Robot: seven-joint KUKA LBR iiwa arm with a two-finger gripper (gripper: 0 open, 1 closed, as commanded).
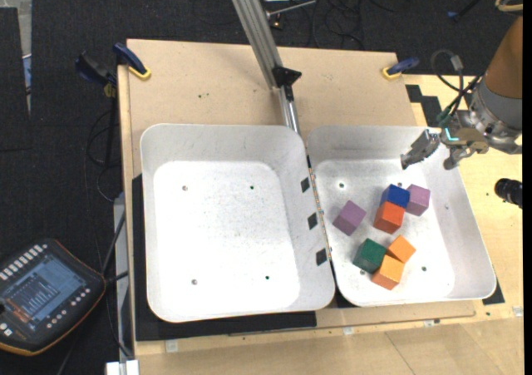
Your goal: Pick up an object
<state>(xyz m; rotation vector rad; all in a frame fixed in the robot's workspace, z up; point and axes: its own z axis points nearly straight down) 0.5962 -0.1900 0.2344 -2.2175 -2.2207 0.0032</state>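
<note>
Gripper (435,154), fingers spread wide and holding nothing, above the right bin's (465,282) far edge, blocks (389,232) nearer.

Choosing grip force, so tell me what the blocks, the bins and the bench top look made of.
Blocks, such as the green block and blue block: probably painted wood or foam; flat matte colour, sharp edges, no gloss.
Bins, left bin and right bin: likely moulded plastic; smooth white, rounded corners, speckled with scuffs.
Bench top: seemingly fibreboard or plywood; even tan, matte, no visible grain.
</note>
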